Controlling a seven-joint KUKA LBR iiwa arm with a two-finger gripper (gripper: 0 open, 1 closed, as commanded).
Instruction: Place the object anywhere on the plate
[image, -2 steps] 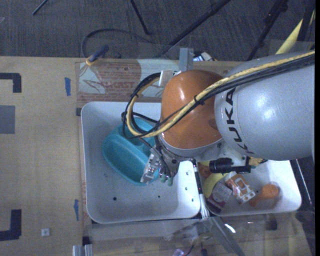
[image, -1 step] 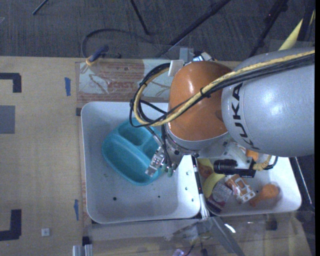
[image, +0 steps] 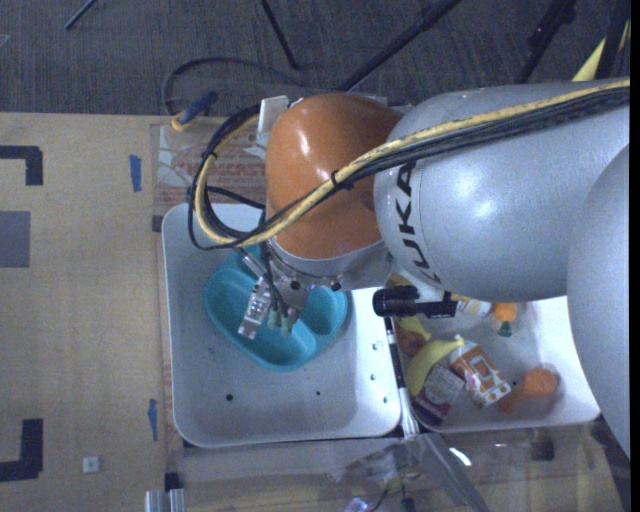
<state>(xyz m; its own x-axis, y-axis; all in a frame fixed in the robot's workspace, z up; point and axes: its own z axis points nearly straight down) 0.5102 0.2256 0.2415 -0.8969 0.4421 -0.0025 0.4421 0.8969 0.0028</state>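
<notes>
Presently, item one: a teal plastic sectioned plate (image: 275, 318) lying in the left shallow white bin (image: 200, 400). Item two: the grey-and-orange arm's hand (image: 272, 308), hanging low over the plate's middle, touching it or just above; which, I cannot tell. Something pale and narrow shows at the fingertips, but whether it is the object or part of the hand is unclear, so grip and opening cannot be told.

Progress, as a judgement: the hand is already over the target, so placing looks near or under way; release and withdrawal remain.

Surroundings: the right white bin (image: 560, 325) holds a yellow banana-shaped toy (image: 436, 355), a colourful packet (image: 478, 378), an orange ball-like piece (image: 540, 382). A yellow cable (image: 215, 205) loops above the plate. Nothing lies between hand and plate.
</notes>
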